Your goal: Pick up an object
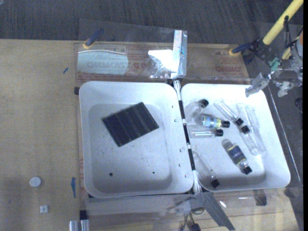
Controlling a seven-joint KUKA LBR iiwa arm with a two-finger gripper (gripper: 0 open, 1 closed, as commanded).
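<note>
Several small clear bottles with black caps lie scattered in the right bin point(276, 177). One bottle with a yellow and blue label point(211, 122) lies near the bin's middle. Another with a dark label point(237, 156) lies toward the front. A clear bottle point(201, 134) rests by the divider, and more clear ones point(250, 129) lie along the right side. In the left bin point(91, 167) a dark ribbed rectangular pad point(130, 123) lies flat, turned at an angle.
A crumpled clear plastic bag point(166, 60) and a labelled board point(103, 62) sit behind the bins. A yellow pole point(284, 18), blue clamps point(243, 48) and a grey metal piece point(257, 83) crowd the right bin's far right corner. Wooden bench lies to the left.
</note>
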